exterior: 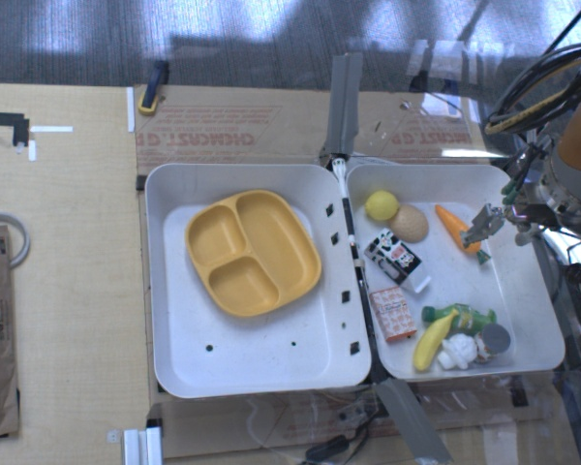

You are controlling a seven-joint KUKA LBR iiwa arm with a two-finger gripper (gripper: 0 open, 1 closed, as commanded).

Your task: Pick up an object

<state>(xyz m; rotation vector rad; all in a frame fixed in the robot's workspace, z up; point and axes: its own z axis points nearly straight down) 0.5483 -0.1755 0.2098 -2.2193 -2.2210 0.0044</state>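
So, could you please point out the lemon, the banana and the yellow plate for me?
lemon [382, 204]: camera view, middle of the fruit.
banana [430, 341]: camera view, middle of its curved body.
plate [271, 219]: camera view, floor of its largest compartment.

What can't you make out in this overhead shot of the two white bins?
- Grey two-finger gripper, camera view: too small and blurred to tell open or shut, or whether it touches the orange carrot.
- Small white figure: partly covered by the yellow banana.
- Grey arm: cut off by the right edge.
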